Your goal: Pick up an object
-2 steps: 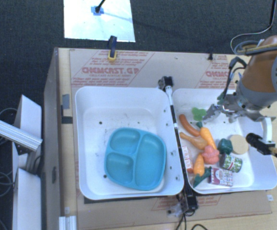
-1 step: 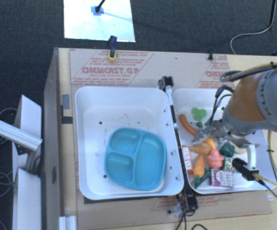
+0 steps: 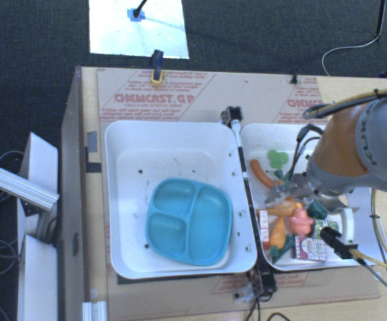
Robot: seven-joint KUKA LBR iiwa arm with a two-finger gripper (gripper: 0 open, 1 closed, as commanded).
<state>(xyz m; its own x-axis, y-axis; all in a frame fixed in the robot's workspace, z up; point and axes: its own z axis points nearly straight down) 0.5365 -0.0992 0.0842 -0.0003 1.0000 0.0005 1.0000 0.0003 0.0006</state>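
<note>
The gripper (image 3: 288, 194) hangs over the right bin (image 3: 280, 134); its state cannot be told; the orange toy (image 3: 281, 208) beneath looks light, stiff, smooth; grasp across its middle.

Dark carpet (image 3: 260, 25) surrounds the bench (image 3: 200, 89); a pale square sheet (image 3: 140, 32) lies on the floor behind it.

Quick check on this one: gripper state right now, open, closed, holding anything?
Two-finger gripper: cannot be told. It is low in the shallow white right bin, over the pile of small toy items; no item can be seen in its grip.
</note>
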